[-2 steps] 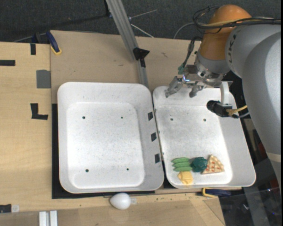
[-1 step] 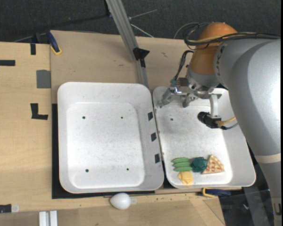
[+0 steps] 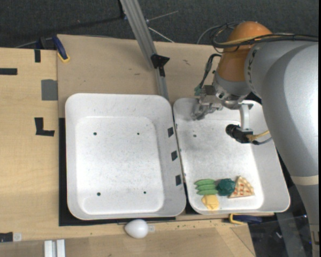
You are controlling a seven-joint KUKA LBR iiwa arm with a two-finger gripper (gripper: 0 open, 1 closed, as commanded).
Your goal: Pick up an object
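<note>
Several small toy foods lie at the near end of the right bin (image 3: 267, 165): a green pea pod (image 3: 205, 185), a dark green broccoli-like piece (image 3: 224, 186), a yellow piece (image 3: 210, 201) and a pizza slice (image 3: 242, 188). My gripper (image 3: 199, 112) hangs over the far left corner of the same bin, well away from those pieces, under the orange-banded wrist. Nothing shows between its fingers.
The left bin (image 3: 75, 143) sits beside the right one, joined by black clips. A white egg-shaped object (image 3: 137, 228) lies on the bench below the left bin. A grey metal pole (image 3: 144, 36) slants across the top. The arm's bulk covers the right side.
</note>
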